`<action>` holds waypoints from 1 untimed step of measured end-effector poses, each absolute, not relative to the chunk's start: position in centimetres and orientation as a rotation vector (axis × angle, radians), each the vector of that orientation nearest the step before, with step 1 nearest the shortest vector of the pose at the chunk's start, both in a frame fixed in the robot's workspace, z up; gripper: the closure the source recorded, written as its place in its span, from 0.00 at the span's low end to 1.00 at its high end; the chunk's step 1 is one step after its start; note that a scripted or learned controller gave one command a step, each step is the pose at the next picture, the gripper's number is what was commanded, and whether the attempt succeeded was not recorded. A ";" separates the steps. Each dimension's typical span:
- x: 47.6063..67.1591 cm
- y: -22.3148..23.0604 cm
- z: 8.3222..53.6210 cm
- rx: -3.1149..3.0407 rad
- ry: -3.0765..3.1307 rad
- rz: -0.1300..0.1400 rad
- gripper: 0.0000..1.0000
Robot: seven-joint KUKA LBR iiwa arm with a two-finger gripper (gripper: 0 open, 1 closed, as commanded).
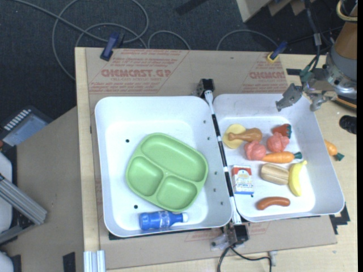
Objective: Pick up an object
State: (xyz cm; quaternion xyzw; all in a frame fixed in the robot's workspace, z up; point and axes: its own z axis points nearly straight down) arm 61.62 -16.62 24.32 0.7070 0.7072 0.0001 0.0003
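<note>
My gripper [301, 99] hangs over the far right corner of the right bin [323, 194], open, with nothing between its fingers [287, 97]. Below it in that bin lie a chicken drumstick [244, 135], a pink lump [255, 150], a red strawberry [278, 140], a carrot [278, 157], a bread roll [274, 174], a banana [296, 178], a sausage [272, 203] and a small red and white carton [243, 180]. The strawberry is the closest of these to the gripper, a short way nearer the camera.
The left bin [113, 123] holds a green divided plate [165, 171] and a blue bottle [161, 220] lying at its front edge. A small orange item [330, 148] lies just outside the right bin's right wall. Blue clamps [110, 45] hold the board's far edge.
</note>
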 end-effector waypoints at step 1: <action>62.3 -21.6 14.2 2.226 2.223 -0.005 0.00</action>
